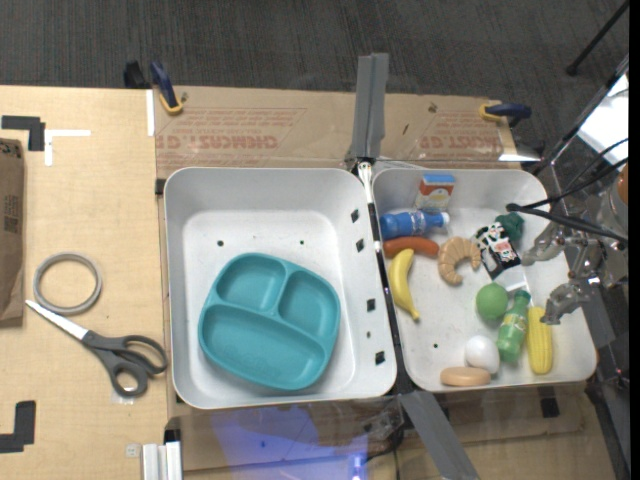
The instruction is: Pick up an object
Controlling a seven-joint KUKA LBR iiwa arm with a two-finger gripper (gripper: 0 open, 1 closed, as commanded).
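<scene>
Approach stage, camera view: gripper (562,298) hung at the right bin's (430,373) right rim beside the toy corn cob (539,340); its opening could not be told, and nothing showed in its grasp. Banana (402,282) lay in open room; the next move called for descent clear of the walls.

The scene is evenly and fairly brightly lit from above, and colours read clearly. The white bins (262,193) are bright without losing their edges, and soft shadows lie along their inner walls. The teal tray (270,320) casts a faint shadow on the bin floor. A bluish-violet glow spills over the bottom edge below the bins. A white patch at the upper right is blown out. Focus is mildly soft throughout, and fine print is unreadable
</scene>
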